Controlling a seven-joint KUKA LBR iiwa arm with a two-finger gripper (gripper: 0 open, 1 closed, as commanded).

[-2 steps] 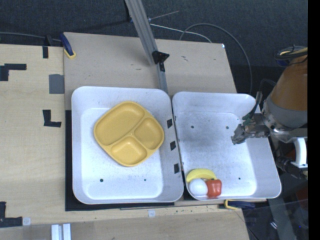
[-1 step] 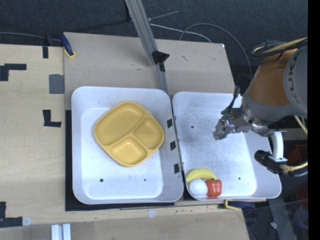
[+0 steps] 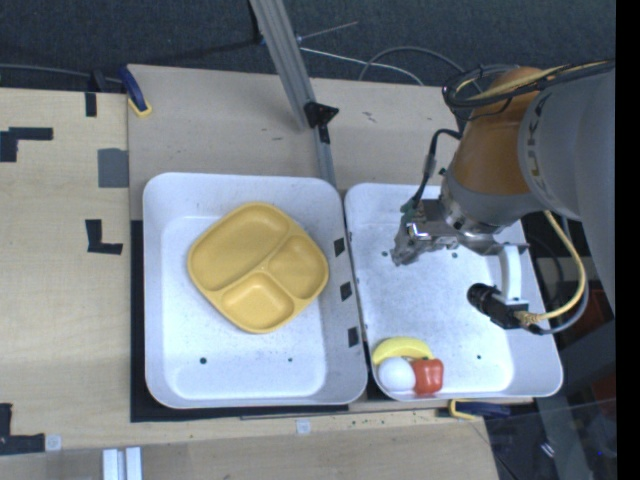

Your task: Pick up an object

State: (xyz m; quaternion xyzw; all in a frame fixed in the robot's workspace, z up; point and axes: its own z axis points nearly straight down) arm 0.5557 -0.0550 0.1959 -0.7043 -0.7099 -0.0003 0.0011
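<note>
The tool, its state impossible to tell, hangs over the right bin, whose near-left corner holds a small white ball, probably light, smooth, best pinched across its middle.

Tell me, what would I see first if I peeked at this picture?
Probably the big yellow plate with three sections, lying in the left white bin. Next, the grey and orange robot arm hanging over the right white bin, where small toys in yellow, white and red huddle in the near corner.
</note>
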